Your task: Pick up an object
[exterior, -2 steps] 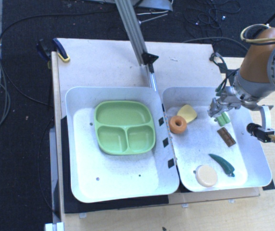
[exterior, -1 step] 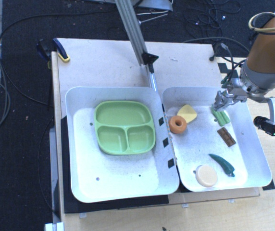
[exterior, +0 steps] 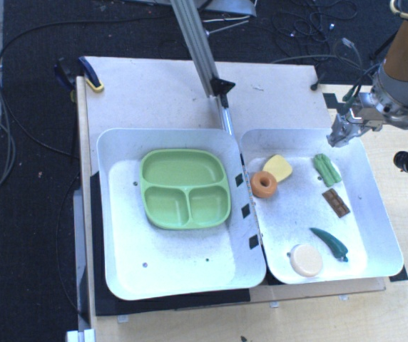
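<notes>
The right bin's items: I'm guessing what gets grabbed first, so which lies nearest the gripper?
The light green ridged piece, directly below the gripper near the bin's upper right; the others lie farther away.

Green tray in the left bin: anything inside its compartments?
The green tray in the left bin holds nothing in its three compartments. What lies under it is covered.

Bright even light, soft shadows (slightly grainy), bins (exterior: 118, 191) glare-washed.

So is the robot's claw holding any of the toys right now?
No. The gripper hangs above the right bin's far edge with nothing between its fingers; the green bean lies nearest.
</notes>
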You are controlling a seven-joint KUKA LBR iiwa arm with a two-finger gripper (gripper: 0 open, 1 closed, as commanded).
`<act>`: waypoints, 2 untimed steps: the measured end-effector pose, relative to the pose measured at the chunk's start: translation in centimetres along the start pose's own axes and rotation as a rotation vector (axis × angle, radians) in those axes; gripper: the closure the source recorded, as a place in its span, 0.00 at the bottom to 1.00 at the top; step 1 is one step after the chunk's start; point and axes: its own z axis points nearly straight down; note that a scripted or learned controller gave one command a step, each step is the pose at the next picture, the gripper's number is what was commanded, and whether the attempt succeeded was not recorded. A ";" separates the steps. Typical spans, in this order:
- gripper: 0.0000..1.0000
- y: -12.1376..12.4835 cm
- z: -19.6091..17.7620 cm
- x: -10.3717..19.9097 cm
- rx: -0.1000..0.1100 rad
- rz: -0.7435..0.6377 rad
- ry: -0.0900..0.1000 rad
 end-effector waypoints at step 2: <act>1.00 -1.8 0.8 11.6 0.010 -0.005 0.005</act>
